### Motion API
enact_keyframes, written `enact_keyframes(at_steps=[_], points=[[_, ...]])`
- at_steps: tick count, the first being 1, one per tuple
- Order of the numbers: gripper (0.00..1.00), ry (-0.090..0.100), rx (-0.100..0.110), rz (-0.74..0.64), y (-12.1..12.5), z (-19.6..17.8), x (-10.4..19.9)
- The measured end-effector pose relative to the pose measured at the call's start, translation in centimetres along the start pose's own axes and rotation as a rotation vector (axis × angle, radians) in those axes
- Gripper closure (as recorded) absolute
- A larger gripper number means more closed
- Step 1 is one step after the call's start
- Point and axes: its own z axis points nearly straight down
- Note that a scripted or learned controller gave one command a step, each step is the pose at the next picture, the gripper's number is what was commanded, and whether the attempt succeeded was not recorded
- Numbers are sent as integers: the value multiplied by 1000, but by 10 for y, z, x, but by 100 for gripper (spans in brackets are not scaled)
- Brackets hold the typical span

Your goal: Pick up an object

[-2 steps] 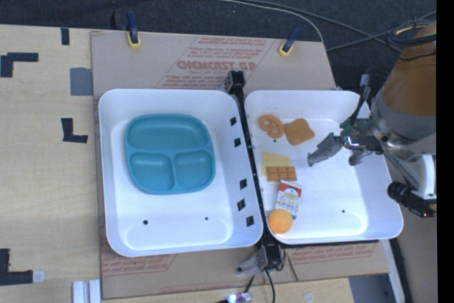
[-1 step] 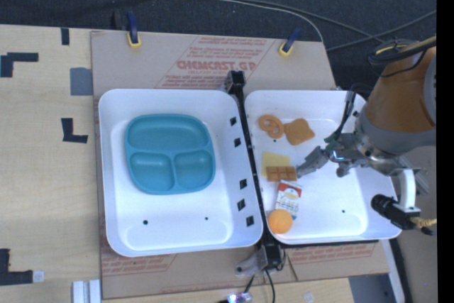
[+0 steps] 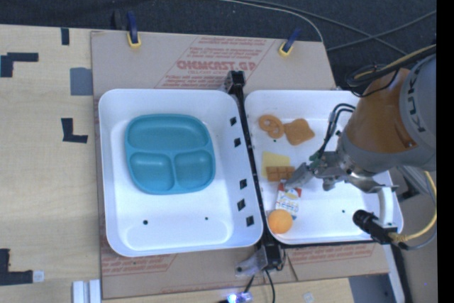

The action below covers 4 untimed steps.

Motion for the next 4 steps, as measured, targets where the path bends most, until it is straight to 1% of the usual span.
enact_keyframes(at_steps=[1,2,3,4], points=[[0,-1,-11,-1,2,51,1],[100,-3,-12,0,1,39,0],[100,-2,-12,-2,1,-24,1],[100,-2,-11,-1,-1,-66,-1]])
